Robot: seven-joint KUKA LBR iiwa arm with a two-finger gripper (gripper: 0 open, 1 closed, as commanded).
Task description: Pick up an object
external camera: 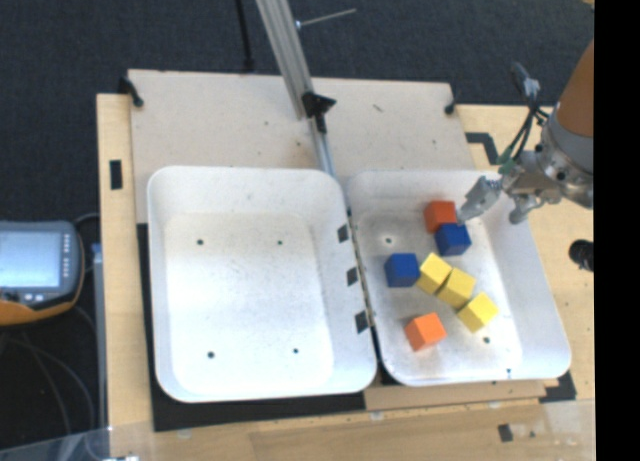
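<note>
The right bin (pixel 520 349) holds several cubes. An orange-red cube (pixel 439 215) touches a blue cube (pixel 453 239) near the back. Another blue cube (pixel 402 270) lies to the left, next to a yellow cube (pixel 435 273). Two more yellow cubes (pixel 459 288) (pixel 478 312) run down to the right, and an orange cube (pixel 426 330) sits nearest the front. My gripper (pixel 499 203) hangs over the bin's back right corner, just right of the orange-red cube. Its two fingers stand apart, open, with nothing between them.
The left bin (pixel 250 279) lies beside the right one, with black clips (pixel 352 275) along the shared edge. A slanted aluminium post (pixel 285 39) rises from the back of the bench. A small screen device (pixel 38 261) sits off the bench at left.
</note>
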